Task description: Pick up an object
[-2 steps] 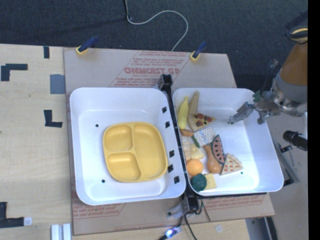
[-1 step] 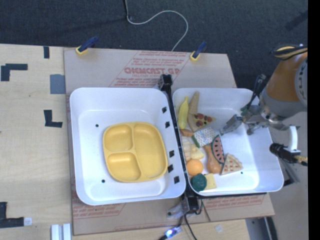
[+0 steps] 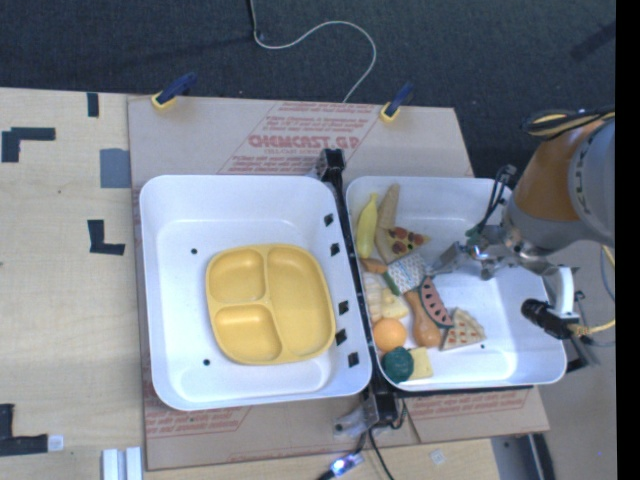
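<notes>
While arm [image 3: 560,198] hangs over right bin [image 3: 500,363], jaws' state can't be told.

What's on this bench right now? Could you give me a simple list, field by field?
left bin: holds a yellow tray with three compartments
right bin: toy food piled along its left side
banana: near the top of the pile
orange: low in the pile
green ball: just below the orange
watermelon slice: right of the pile's middle
arm: reaches in from the right
gripper: over the right bin, beside the pile
</notes>
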